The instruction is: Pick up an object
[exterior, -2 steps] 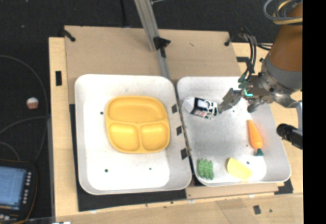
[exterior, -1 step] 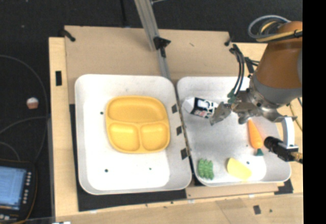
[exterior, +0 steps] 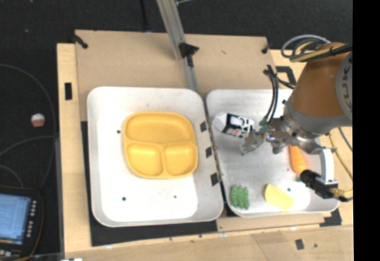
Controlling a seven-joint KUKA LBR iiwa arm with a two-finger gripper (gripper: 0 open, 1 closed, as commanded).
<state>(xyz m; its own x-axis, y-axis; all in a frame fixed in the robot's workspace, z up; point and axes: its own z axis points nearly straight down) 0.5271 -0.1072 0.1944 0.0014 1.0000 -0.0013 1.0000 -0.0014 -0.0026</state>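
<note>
In the right bin (exterior: 249,99) lie a white and black packet (exterior: 233,125) at the left, a green lump (exterior: 239,196) and a yellow piece (exterior: 278,196) at the front, and an orange stick (exterior: 297,159) partly under the arm. My gripper (exterior: 261,145) hangs low over the bin's middle, just right of the white and black packet and a little in front of it. I see nothing held in it. The wrist hides part of the bin floor behind it.
The left bin (exterior: 107,194) holds a yellow divided tray (exterior: 159,144). A metal pole (exterior: 169,10) slants up from between the two bins at the back. The arm's orange band (exterior: 320,85) looms over the right bin's far right side.
</note>
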